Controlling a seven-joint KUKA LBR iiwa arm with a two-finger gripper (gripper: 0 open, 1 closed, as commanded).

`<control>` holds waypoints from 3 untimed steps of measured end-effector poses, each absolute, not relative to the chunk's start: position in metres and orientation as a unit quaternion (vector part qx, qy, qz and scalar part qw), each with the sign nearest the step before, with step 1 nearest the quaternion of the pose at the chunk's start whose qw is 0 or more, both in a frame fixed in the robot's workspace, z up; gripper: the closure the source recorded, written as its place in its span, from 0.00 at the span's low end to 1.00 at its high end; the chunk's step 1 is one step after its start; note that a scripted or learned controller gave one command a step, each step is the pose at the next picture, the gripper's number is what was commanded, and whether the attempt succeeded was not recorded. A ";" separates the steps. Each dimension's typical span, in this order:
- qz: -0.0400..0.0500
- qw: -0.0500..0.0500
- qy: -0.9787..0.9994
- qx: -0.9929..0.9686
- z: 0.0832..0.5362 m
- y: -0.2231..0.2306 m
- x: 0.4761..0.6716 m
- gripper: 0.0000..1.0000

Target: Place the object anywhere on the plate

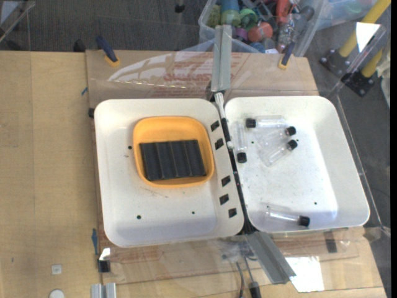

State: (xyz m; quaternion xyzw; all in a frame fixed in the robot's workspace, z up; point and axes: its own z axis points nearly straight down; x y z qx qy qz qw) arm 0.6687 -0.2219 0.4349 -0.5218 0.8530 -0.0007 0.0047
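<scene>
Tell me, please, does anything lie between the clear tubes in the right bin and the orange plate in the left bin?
Only the raised rims where the two bins meet separate the tubes from the plate. A dark ribbed block already covers much of the plate.

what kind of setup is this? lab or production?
Likely a robotics lab test bench, not production: two white bins taped to a wooden bench, an orange plate in one, clear vials in the other, and a tub of mixed toys behind.
</scene>
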 end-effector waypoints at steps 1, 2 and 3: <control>0.000 0.004 0.767 -0.641 0.434 -0.222 0.669 1.00; -0.001 0.004 0.662 -0.750 0.434 -0.222 0.667 1.00; 0.003 0.002 0.573 -0.819 0.416 -0.211 0.668 1.00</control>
